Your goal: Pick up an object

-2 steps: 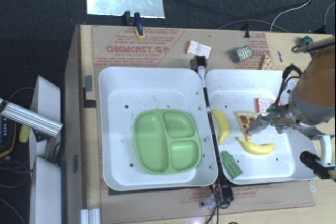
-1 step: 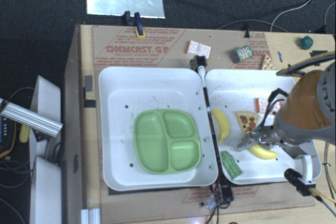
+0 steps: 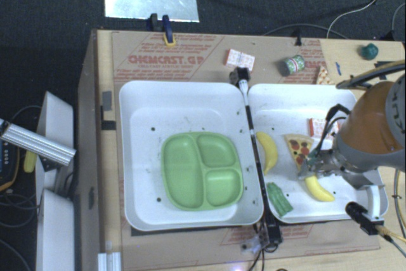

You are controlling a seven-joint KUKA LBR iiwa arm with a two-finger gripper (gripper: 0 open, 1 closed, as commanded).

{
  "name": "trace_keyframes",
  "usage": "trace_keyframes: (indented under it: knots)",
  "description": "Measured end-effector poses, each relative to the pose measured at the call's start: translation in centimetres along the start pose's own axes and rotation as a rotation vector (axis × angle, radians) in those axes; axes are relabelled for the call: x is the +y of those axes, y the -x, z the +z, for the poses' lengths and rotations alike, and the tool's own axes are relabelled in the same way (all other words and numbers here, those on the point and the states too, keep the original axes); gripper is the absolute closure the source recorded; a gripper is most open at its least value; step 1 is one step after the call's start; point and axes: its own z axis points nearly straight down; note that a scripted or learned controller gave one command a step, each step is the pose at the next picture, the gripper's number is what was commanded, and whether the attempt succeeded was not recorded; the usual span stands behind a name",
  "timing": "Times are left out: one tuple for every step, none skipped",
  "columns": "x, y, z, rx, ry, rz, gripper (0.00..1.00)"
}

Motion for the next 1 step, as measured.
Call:
trace_keyframes:
  knots:
    - [2.88,-6.26,-9.03,0.001,0.000,-0.003,1.00]
